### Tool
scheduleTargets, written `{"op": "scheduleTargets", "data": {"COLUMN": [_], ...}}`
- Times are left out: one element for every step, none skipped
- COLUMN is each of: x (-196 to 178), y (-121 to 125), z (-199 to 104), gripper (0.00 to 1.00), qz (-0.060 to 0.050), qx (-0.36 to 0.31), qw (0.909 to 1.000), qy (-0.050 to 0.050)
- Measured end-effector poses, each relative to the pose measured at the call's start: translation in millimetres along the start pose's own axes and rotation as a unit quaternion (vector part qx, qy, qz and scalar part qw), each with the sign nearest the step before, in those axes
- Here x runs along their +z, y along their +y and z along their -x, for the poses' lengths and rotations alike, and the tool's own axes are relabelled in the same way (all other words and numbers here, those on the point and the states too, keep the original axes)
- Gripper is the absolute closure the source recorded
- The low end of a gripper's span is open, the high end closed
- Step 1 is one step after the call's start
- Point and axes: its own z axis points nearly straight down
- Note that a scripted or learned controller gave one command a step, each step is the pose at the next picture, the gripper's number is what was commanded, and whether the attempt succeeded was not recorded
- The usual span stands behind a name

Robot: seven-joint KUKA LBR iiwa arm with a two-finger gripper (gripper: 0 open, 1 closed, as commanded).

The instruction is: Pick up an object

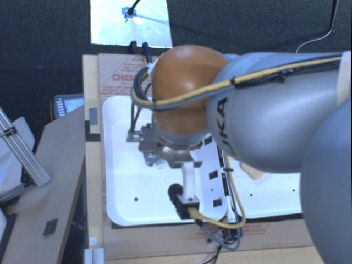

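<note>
My grey arm reaches in from the right and covers most of the bench. Its orange band sits above the wrist. The gripper hangs low over the middle of the left white bin, and its metal body shows just under the orange band. A pale tan object peeks out from under the arm on the white floor to the right. The bin floor around the gripper is bare white with a few small dark dots.
Brown cardboard with red print lies under the bin's far edge. A wooden side table and a slanted aluminium rail stand to the left. A shiny metal sheet lies beyond the bench at the top.
</note>
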Motion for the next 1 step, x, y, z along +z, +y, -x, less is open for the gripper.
{"op": "scheduleTargets", "data": {"x": [7.0], "y": [39.2], "z": [-0.1], "gripper": [1.00], "qz": [0.009], "qx": [0.001], "qw": [1.0000], "qy": [0.003]}}
